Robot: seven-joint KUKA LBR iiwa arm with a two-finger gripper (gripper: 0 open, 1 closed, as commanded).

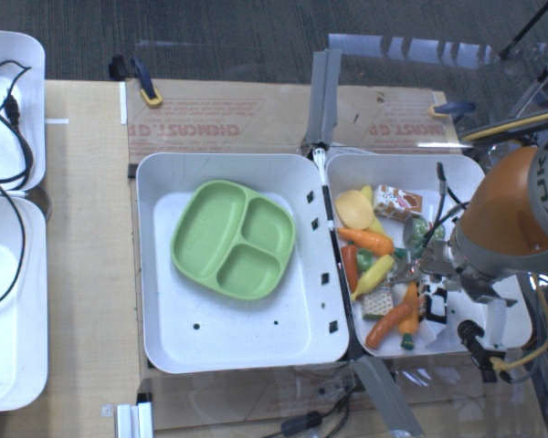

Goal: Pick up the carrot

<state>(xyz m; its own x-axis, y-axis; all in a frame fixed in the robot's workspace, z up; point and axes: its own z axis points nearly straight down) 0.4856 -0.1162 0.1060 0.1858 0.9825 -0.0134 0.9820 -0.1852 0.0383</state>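
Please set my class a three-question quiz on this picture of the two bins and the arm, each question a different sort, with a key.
1. True or false: the green divided plate lies in the left bin.
2. Which bin holds the carrot? A) left B) right C) neither
3. Fill in: the arm hangs over the ____ bin.

Key: 1 true. 2 B: the carrot lies in the right bin among other toy food, below a pale yellow piece. 3 right.
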